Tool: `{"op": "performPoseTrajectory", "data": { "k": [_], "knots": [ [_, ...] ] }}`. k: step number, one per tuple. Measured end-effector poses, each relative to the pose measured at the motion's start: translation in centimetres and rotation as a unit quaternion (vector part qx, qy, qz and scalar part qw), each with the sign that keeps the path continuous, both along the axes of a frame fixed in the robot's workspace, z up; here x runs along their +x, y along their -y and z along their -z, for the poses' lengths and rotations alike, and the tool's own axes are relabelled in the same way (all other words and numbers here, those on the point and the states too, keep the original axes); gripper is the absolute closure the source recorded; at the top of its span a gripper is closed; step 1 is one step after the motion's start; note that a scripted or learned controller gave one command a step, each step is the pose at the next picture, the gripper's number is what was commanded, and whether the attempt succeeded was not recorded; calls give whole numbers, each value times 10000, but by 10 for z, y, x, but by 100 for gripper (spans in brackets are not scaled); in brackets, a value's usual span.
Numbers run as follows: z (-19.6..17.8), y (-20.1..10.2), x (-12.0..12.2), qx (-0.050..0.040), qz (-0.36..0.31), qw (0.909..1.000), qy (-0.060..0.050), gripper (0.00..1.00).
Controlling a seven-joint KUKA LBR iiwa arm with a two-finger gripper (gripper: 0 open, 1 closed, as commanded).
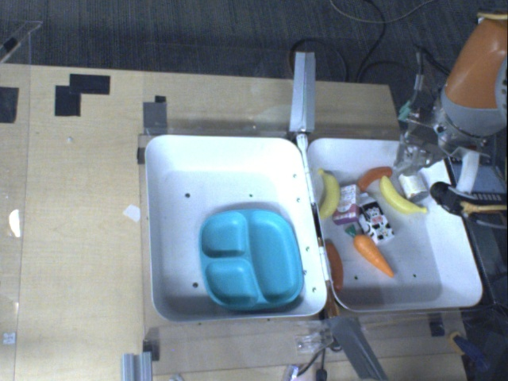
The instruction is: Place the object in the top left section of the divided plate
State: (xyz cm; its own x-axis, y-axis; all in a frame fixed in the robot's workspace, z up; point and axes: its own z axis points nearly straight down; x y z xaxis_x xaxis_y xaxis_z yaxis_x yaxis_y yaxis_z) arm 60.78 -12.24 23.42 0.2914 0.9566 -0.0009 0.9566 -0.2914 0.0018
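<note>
A blue divided plate (251, 258) lies in the left bin (175, 173), toward its front; its sections hold nothing. The right bin (452, 276) holds several toy foods: a yellow banana (402, 198), a second banana (329, 193) by the divider, a carrot (373, 256) and a red-orange piece (372, 177). My gripper (413, 171) hangs low over the right bin's far right part, just above the right end of the first banana. Nothing is visibly held between its fingers.
A small pink-purple box (346, 204) and a black-and-white toy (376, 221) lie mid-bin. A reddish-brown piece (334, 265) rests against the divider wall. A metal post (303, 94) stands behind the bins' junction. Cables (373, 6) lie on the floor behind.
</note>
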Motion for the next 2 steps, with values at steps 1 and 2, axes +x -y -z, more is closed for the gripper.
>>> {"op": "performPoseTrajectory", "data": {
  "k": [1, 2],
  "knots": [
    [66, 16, 35, 5, -905, 9959, -3, 100],
    [62, 79, -6, -1, -1057, 9944, 6, 100]
  ]
}}
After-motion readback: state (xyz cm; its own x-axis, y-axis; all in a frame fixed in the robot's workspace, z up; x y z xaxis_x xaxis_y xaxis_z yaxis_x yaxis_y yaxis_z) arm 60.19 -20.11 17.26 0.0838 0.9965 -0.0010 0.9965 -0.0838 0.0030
